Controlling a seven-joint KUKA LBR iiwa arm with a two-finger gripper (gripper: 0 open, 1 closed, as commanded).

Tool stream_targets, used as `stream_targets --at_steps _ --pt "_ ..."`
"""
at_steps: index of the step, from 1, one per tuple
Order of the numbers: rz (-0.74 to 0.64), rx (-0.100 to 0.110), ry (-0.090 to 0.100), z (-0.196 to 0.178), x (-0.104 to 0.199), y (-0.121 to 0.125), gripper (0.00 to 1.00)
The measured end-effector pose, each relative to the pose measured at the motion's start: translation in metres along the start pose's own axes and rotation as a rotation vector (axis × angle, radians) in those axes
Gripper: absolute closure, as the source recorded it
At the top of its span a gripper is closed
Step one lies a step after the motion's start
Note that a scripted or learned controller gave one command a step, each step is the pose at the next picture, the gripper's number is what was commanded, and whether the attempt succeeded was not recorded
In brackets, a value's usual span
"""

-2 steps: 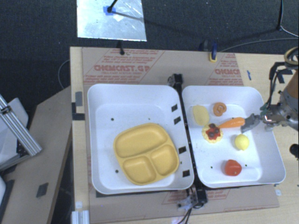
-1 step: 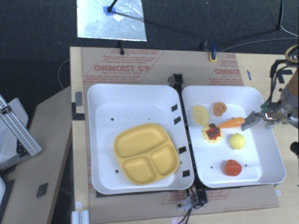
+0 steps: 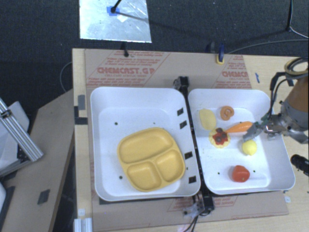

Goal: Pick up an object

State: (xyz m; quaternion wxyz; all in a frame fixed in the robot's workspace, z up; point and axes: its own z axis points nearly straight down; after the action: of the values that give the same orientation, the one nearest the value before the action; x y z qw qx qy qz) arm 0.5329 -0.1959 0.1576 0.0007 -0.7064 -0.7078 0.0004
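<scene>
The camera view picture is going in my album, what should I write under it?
Robot gripper reaches among toy foods in the right bin; a yellow tray sits in the left bin.

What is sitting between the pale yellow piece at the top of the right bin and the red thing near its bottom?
In the camera view, a small yellow round piece with a red blob on top lies between the pale yellow piece and the red thing.

From my console I can read red print on the brown protective paper sheet [image 3: 145,66] covering the desk under the two bins. Behind the left bin it says "CHEMCAST GP" in large letters, with smaller lines above and below too blurred to make out. Behind the right bin "CHEMCAST" repeats, partly cut off. I can read nothing else.
</scene>
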Motion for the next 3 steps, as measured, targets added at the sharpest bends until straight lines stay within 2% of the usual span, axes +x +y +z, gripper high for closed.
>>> stream_targets --at_steps 1,2,3 --pt "0.001 0.001 0.001 0.062 0.001 0.003 0.00" --pt "0.001 -0.002 0.000 0.073 0.001 0.004 0.00" --pt "0.000 -0.006 -0.002 0.061 0.001 0.005 1.00"
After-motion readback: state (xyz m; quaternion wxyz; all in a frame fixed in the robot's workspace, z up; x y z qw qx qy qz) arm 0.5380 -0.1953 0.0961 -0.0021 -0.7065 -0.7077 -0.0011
